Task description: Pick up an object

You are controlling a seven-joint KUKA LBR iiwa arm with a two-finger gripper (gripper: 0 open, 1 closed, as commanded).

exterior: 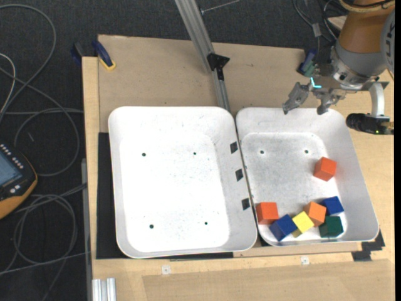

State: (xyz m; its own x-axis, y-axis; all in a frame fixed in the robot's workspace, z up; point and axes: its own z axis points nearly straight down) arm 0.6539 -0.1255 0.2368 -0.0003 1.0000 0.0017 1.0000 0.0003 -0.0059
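Hovering above the far rim of the right-hand shallow white plastic bin (354, 144), the grey arm with the orange band (363, 24) reaches in from the right, parked high. My read: a staging pose before a descent.

Landmark for everything below is that right bin.

Left of it, touching along the shared edge, sits the other shallow white plastic bin (125, 168). Just a speckled floor with a few dark dots. Nothing to pick from there.

Next down: the two-finger gripper (307, 105), over the right bin's far rim, fingers spread apart, nothing between them. Released, ready to close on something.

Targets are all small cubes inside the right bin, crowded to its near end, likely because the floor dishes toward that wall:
- orange cube (325, 168), alone, right of centre, well apart from the rest. Cleanest grab, with free space on every side for the fingers.
- second orange cube (267, 212) at the near-left corner, close to the wall.
- blue cube (282, 226) touching yellow cube (302, 221), near the bin's front wall.
- third orange cube (317, 212), second blue cube (333, 204) and dark green cube (331, 226) packed together at the near-right.

Judgement: the cluster is risky, since fingers could land on neighbours or jam against the wall. Lone orange cube is closest to the gripper too. No pick has started.
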